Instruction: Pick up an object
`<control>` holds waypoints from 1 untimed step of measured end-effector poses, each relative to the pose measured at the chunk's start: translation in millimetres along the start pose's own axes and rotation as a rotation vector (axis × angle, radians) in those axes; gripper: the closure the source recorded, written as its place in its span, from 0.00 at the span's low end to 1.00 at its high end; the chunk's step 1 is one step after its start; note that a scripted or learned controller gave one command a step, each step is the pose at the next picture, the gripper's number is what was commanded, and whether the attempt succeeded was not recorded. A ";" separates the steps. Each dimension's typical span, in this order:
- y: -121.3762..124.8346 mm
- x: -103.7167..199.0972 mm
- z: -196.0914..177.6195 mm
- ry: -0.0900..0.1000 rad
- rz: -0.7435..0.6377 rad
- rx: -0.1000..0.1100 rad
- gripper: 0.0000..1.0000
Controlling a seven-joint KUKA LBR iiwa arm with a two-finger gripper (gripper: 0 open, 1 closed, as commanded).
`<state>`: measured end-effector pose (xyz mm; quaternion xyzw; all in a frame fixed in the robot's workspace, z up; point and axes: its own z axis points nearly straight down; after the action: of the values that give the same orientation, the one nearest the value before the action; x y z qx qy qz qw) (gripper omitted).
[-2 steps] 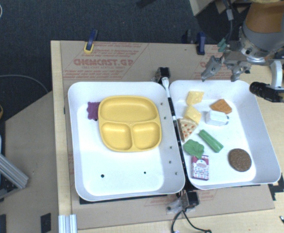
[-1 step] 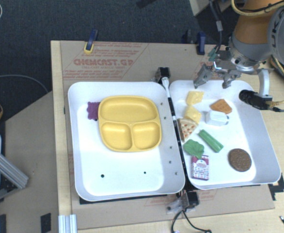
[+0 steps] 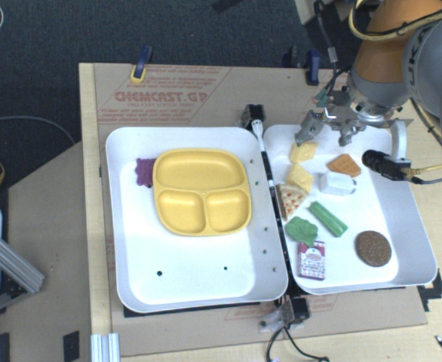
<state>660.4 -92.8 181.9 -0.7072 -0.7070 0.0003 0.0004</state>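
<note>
My gripper (image 3: 326, 132) hovers over the far end of the right bin (image 3: 413, 232), its two fingers spread open with nothing between them. Just below the left finger lies a yellow cheese chunk (image 3: 304, 153). An orange wedge (image 3: 344, 164) sits under the right finger. Nearer the camera are a second yellow chunk (image 3: 299, 178), a white block (image 3: 338, 185), a pizza slice (image 3: 290, 200), a green stick (image 3: 328, 219), a green leafy piece (image 3: 302, 229), a brown cookie (image 3: 373, 248) and a red packet (image 3: 312, 261).
The left bin (image 3: 183, 277) holds a yellow divided plate (image 3: 202, 191) with a purple item (image 3: 143, 172) at its left side. A black cable fitting (image 3: 383, 164) hangs by the right bin's far right. Clamps stand on the cardboard's far edge.
</note>
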 end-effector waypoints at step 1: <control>0.9 0.8 61.3 0.000 0.000 0.002 0.00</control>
<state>661.2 -91.9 120.6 -0.7071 -0.7071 0.0011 0.0013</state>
